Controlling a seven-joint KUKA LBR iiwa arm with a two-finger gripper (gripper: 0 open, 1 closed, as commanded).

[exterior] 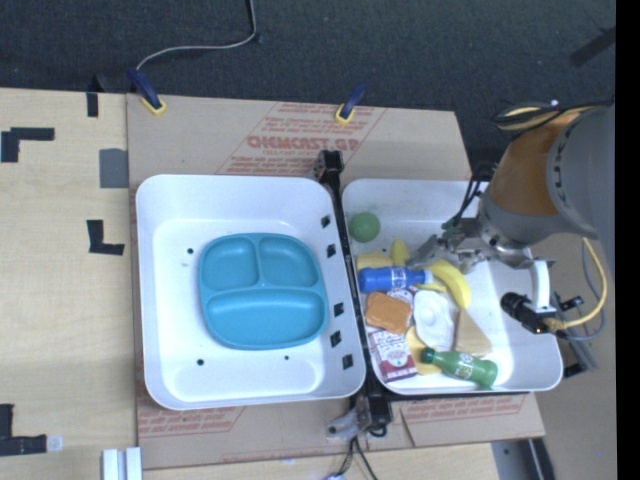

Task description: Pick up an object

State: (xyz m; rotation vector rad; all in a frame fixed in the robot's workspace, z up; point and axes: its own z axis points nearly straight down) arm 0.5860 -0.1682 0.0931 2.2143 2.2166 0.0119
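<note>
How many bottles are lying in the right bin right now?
2. A blue bottle lies near the right bin's left side, beside the banana. A green bottle lies along the front edge. Others may be buried in the pile.

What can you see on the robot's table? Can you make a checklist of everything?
Surface: cardboard sheet on a wooden bench, bearing two white bins.
Job's things: right bin holds a green ball, blue bottle, banana, waffle, green bottle and red packet, piled close.
Clutter: left bin holds a blue divided plate.
Grippers: gripper over the right bin, near the banana; fingers unclear.
Cables: white cable on the dark floor.
Surroundings: yellow clamps at the cardboard's far edge.
</note>
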